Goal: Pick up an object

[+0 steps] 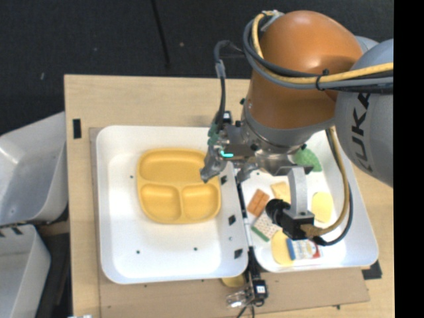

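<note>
Over the left bin (119, 244), pincer (213, 169) at the yellow divided tray's (173, 191) right rim, grip state impossible to tell.

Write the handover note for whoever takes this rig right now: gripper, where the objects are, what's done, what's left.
Gripper: over the right edge of the yellow divided plate in the left bin; whether its fingers are open or shut cannot be read, and nothing shows between them.
Right bin: orange block, yellow round piece, green item and small packets, partly behind the arm.
Done: no pick visible.
Left: grasp one object and lift it.
</note>
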Action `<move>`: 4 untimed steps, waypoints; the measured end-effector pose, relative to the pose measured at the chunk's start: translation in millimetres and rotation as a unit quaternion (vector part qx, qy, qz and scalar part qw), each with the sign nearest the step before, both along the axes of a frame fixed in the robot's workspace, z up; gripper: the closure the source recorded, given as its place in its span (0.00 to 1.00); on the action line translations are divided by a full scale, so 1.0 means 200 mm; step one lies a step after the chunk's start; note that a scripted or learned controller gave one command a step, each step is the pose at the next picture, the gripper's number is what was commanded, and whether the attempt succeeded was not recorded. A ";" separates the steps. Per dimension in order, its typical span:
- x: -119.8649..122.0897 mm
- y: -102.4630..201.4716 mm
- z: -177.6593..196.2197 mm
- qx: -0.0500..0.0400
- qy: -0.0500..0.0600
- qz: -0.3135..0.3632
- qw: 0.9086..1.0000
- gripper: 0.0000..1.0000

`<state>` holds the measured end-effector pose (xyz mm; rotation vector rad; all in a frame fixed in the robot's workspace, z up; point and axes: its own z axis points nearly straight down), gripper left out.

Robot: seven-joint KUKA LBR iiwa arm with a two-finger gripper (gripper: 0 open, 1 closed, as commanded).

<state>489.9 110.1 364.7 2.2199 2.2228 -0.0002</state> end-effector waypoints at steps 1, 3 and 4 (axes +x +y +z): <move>0.00 0.17 -0.38 -0.001 0.003 0.002 1.000 0.00; 0.07 0.57 0.12 0.003 -0.005 0.005 1.000 1.00; 0.35 0.55 0.98 0.003 -0.010 0.002 1.000 1.00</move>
